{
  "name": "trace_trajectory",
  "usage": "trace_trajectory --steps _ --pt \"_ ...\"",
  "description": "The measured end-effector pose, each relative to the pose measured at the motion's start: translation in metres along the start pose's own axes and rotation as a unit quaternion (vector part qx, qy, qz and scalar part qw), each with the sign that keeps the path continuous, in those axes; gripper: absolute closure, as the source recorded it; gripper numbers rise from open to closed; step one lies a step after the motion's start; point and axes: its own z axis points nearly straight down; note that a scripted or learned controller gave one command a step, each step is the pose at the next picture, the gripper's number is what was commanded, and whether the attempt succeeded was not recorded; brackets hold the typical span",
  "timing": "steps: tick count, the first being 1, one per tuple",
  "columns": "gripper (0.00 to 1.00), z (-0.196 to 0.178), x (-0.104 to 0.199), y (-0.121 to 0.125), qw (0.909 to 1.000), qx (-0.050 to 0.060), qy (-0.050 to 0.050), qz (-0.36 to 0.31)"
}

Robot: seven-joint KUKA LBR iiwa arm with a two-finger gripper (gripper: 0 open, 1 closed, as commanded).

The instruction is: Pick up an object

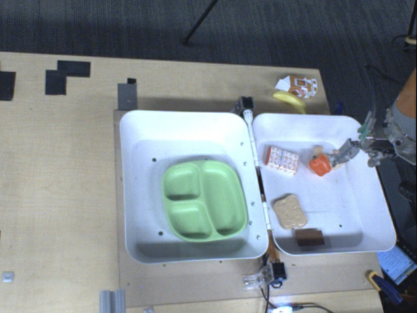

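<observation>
Presently the gripper point(343, 154) sits in the right bin point(365, 237), just beside the orange toy point(319, 165); whether it is parted or closed, I cannot tell. Risk: it may close on air or nudge the toy toward the box point(281, 160), spoiling the pick.

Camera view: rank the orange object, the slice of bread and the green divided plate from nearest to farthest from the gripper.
From the gripper:
1. Orange object, right bin, just beside the fingertips.
2. Slice of bread, right bin, toward its lower left.
3. Green divided plate, left bin, middle.
</observation>
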Motion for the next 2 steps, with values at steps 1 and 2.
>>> trace_trajectory --steps 1,2 --pt "0.0 0.116 -0.017 0.042 1.0 0.0 0.0 -0.001" --pt "1.0 0.105 -0.017 0.043 1.0 -0.002 0.0 -0.002"
